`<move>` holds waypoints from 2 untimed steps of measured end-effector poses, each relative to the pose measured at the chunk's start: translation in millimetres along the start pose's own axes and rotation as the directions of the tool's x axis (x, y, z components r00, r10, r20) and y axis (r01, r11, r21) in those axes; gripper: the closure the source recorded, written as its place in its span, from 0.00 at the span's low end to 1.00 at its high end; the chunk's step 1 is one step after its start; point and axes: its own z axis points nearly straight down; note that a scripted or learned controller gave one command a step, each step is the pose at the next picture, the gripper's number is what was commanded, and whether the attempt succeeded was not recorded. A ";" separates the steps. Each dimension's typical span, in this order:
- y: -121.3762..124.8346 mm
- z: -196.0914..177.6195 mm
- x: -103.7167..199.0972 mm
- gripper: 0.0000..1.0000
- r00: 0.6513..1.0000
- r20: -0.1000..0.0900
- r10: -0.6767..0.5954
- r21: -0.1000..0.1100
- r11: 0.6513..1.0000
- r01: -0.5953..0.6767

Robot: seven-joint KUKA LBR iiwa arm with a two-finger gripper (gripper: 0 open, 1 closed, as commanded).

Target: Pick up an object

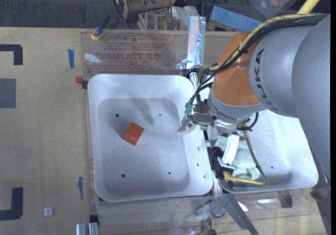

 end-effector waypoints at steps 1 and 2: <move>-2.6 33.3 26.4 0.00 0.982 -0.010 0.190 -0.059 0.980 -0.191; -8.5 32.2 35.8 0.00 0.986 0.008 0.164 -0.071 0.984 -0.163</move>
